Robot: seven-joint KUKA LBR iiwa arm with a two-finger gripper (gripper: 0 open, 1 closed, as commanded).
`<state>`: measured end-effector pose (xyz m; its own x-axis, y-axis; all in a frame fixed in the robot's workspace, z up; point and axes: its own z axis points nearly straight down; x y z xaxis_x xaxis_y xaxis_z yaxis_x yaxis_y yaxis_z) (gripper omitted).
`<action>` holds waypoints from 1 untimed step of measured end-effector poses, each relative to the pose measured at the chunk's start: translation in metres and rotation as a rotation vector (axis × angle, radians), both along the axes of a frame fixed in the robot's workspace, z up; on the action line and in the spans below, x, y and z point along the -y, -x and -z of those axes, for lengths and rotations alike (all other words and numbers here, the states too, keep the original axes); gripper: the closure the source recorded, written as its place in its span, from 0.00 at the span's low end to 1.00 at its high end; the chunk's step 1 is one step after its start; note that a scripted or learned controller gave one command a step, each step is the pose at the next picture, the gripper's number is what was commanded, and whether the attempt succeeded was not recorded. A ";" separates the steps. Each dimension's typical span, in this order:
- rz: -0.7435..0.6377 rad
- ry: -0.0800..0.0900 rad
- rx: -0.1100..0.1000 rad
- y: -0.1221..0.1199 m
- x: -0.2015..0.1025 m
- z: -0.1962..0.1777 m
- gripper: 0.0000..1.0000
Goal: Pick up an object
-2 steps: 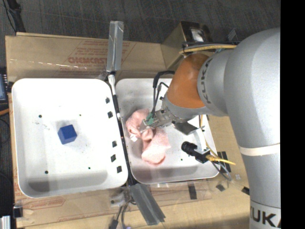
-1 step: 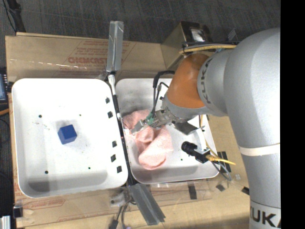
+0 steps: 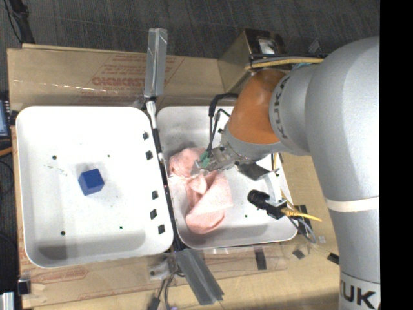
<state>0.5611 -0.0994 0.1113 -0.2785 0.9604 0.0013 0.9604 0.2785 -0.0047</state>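
A crumpled pink cloth [image 3: 201, 192] lies in the right bin [image 3: 187, 121], spread from its left wall toward the front. My gripper [image 3: 208, 161] hangs low over the cloth's upper part, right at its top edge, under the orange wrist band. A small blue cube [image 3: 91, 181] sits alone in the left bin [image 3: 39, 237], left of centre.
The big grey arm covers the right bin's right side and the bench beyond it. A metal divider bar [image 3: 155, 70] runs between the two bins. Brown cardboard [image 3: 77, 70] lies behind the bins.
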 end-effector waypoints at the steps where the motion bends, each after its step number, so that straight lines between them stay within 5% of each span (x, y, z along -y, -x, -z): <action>1: 0.000 0.000 0.000 0.000 0.000 0.000 0.00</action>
<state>0.5612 -0.0994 0.1115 -0.2789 0.9603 0.0010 0.9603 0.2789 -0.0044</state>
